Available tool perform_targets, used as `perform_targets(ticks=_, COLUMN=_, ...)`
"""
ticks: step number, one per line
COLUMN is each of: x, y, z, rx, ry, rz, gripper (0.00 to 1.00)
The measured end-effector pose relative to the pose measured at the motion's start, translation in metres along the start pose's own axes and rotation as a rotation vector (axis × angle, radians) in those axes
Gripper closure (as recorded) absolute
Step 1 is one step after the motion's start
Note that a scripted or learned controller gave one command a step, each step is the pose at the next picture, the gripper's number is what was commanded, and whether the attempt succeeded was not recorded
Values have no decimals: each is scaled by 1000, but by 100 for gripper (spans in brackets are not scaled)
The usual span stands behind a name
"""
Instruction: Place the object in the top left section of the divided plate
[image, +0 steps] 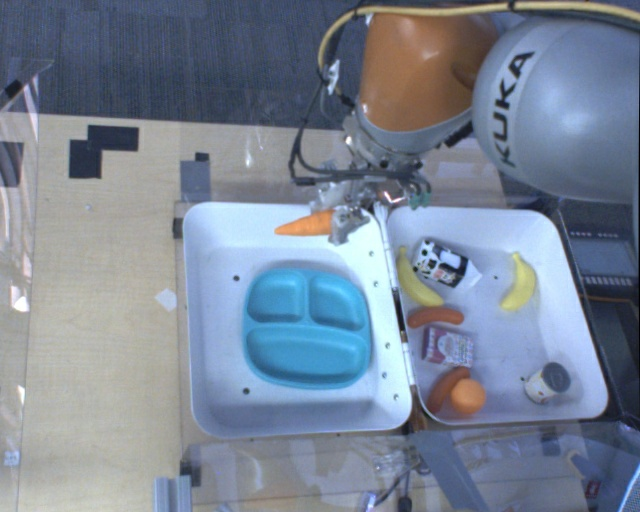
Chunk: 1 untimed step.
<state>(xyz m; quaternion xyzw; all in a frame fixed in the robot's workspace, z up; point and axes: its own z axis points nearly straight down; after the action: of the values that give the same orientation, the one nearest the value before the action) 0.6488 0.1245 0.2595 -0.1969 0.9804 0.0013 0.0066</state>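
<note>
An orange toy carrot (303, 226) hangs over the far rim of the left bin (205, 330), its tip pointing left. My gripper (343, 220) is at the carrot's thick right end and is shut on it. The blue divided plate (306, 327) lies in the middle of the left bin, below and slightly in front of the carrot. Its two small sections are on the far side and its one long section is nearest the front. Nothing lies in the plate's sections.
The right bin (575, 300) holds a banana (416, 281), a second banana (519, 282), a black-and-white carton (443, 263), a sausage (436, 317), a red packet (447, 347), an orange (467, 397) and a small cup (547, 381). The arm's body looms over the bins' far side.
</note>
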Motion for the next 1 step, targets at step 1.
perform_targets(ticks=1, x=-4, y=34, z=43, rx=-1, ry=4, rz=-153, gripper=100)
